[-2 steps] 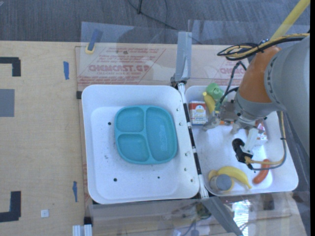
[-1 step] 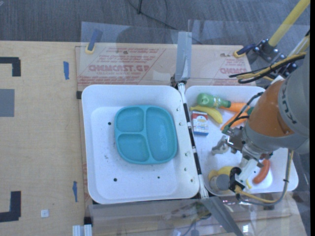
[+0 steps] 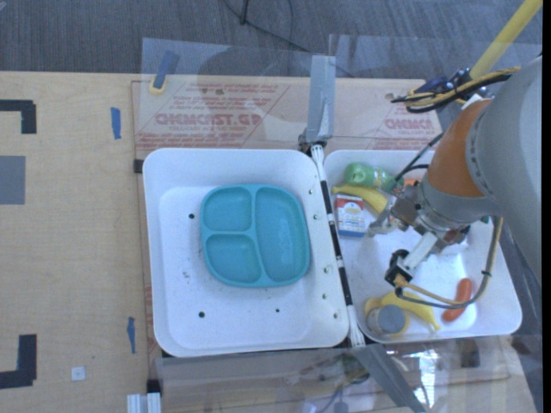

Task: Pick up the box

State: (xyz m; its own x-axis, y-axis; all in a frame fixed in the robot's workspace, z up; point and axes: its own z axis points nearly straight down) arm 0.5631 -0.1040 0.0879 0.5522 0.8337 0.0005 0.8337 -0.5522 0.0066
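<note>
My tool [image 3: 385, 220] hangs in the right bin [image 3: 504, 310] just beside the box [image 3: 350, 215], which lies on the bin floor by the inner wall, ungrasped as far as I see; how open the tool is I cannot tell, so the pick remains.

Tray [image 3: 256, 235] in left bin [image 3: 164, 256]; box [image 3: 351, 215] seemingly beside banana [image 3: 372, 198] in right bin [image 3: 504, 312].
</note>
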